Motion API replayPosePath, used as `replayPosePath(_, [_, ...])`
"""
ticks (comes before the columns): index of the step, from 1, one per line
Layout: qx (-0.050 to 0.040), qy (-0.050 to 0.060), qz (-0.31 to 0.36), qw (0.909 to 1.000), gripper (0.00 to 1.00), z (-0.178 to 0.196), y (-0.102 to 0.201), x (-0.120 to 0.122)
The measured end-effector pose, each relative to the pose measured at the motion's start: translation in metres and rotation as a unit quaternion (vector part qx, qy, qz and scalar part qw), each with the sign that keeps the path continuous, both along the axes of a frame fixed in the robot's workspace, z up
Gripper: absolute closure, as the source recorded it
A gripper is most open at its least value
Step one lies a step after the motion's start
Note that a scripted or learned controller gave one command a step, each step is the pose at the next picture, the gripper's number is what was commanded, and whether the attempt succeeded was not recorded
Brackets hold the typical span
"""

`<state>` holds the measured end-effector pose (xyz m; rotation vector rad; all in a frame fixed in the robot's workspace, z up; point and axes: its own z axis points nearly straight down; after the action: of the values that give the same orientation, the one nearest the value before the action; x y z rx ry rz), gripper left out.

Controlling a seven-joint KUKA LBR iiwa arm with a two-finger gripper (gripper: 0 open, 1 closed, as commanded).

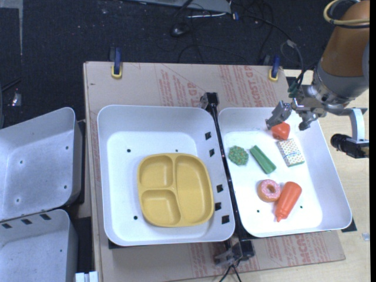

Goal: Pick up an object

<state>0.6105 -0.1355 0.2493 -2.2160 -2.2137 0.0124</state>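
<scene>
Up at the far edge of the right bin [329, 187], the gripper [289, 117] hangs over a small red piece [281, 131], fingers spread to either side of it; whether they actually pinch it is unclear. Nearby lie a patterned block [291, 153], green stick [262, 158], green ball [238, 155], doughnut [269, 190] and carrot [287, 200]. A yellow divided plate [175, 189] sits in the left bin [117, 128].

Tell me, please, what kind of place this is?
Probably a robotics lab set up for grasping trials: a robot arm reaches over two white bins clamped to a board, toy foods like a carrot lie inside, and cables cross the floor.
</scene>
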Motion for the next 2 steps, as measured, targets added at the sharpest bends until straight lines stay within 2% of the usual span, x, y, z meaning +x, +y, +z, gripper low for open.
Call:
replayPosePath(1, [-0.0009,-0.006,0.001,1.0000,0.00,0.007,0.000,0.002])
replayPosePath(2, [-0.0006,-0.004,0.000,1.0000,0.00,-0.037,-0.003,0.001])
